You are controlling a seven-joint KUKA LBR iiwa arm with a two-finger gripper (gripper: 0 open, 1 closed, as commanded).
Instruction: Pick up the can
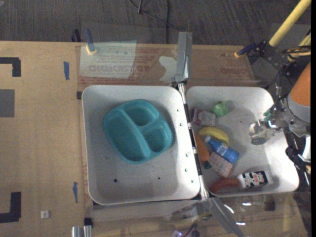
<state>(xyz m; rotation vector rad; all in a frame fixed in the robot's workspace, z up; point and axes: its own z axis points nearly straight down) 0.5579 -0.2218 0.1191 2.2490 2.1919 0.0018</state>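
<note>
A small can (204,117) with a red and white label lies on its side near the upper left of the right bin (247,97), close to the divider. My gripper (258,132) hangs low over the right part of that bin, well to the right of the can and apart from it. Its tip is a blurred silvery shape above the bin floor. The grey arm with its orange band (302,90) comes in from the right edge.
Near the can lie a green object (221,107), a banana (214,132), a blue bottle (223,151), an orange item (201,150), a packet (220,165), a red item (224,184) and a black-and-white carton (254,179). The left bin holds a teal divided plate (138,130).
</note>
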